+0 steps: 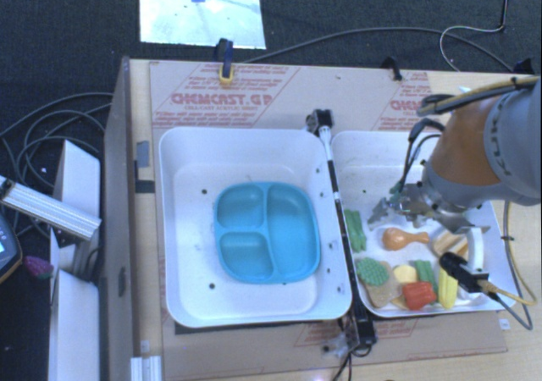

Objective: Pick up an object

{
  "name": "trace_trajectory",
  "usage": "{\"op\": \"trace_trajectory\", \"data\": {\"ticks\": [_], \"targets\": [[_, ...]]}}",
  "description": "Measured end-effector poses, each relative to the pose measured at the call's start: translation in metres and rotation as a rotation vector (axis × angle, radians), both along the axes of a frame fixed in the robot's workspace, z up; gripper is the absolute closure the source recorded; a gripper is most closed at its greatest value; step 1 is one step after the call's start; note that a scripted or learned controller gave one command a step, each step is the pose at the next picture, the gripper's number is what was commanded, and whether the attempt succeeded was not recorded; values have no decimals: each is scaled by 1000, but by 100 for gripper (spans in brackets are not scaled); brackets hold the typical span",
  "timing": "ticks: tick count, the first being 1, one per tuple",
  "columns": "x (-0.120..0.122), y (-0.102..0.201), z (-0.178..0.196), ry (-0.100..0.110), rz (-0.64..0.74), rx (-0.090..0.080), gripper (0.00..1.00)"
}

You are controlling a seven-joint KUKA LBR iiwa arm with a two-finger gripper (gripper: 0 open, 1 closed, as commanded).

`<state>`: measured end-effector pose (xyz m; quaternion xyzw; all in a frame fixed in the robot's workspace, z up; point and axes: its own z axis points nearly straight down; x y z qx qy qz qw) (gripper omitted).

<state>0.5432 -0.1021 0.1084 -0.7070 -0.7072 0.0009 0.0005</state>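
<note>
My gripper (405, 210) hangs low over the middle of the right bin (373, 159), on the grey arm with the orange band (474, 151) that comes in from the right. Just below it lies an orange toy drumstick (401, 239). A green pea pod (355, 229) lies to its left along the bin's wall. Nothing shows between the gripper's tips.
Several more toy foods crowd the right bin's near end: a green leafy piece (370, 269), a tan slice (383, 291), a yellow piece (405, 273), a red piece (418, 295), a yellow corn (449, 286). The left bin (182, 201) holds a blue divided plate (267, 231).
</note>
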Motion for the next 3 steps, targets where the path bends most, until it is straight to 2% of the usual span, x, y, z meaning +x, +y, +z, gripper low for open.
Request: {"op": "trace_trajectory", "data": {"ticks": [1, 2, 3], "targets": [[-12, -16, -24, -3, 0, 0, 0], [-11, -15, -14, -5, 1, 1, 100], [-11, -15, -14, -5, 2, 1, 0]]}}
